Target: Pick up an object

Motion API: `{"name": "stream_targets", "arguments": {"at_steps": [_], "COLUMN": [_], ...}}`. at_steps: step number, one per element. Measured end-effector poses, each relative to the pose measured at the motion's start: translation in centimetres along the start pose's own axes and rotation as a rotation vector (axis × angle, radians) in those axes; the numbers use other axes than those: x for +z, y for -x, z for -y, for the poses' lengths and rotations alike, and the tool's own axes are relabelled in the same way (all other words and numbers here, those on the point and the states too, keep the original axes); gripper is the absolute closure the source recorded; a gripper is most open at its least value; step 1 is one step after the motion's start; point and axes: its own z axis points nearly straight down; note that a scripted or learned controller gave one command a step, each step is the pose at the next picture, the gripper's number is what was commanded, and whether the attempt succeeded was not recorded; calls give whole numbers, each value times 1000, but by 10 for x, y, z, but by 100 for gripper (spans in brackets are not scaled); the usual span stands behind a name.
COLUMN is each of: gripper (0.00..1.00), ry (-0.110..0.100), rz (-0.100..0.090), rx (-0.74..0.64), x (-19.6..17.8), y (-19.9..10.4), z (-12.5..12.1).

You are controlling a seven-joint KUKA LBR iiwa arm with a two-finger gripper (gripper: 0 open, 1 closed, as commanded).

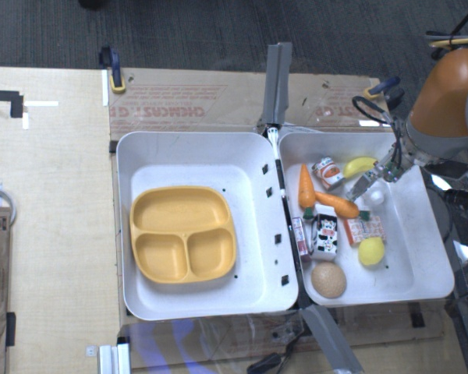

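While over the right bin, fingers near carrots.

The bench is carrying two white bins: the left bin and, touching its right side, the right bin. Cardboard is lying just behind the left bin.

Left bin: a yellow divided plate is seen. Right bin: two carrots, a banana, a lemon, a milk carton and a brown ball are seen; the gripper is positioned just above the carrots.
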Motion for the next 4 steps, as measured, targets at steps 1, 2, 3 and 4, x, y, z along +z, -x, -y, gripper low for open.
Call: {"name": "stream_targets", "arguments": {"at_steps": [1, 2, 3, 4], "gripper": [0, 0, 0, 100], "ry": [9, 0, 5, 7], "rz": [10, -1, 8, 9], "rx": [-119, -253, -530, -526], "x": [14, -1, 21, 11], "y": [-61, -63, -22, -21], "z": [-9, 27, -30, -30]}}
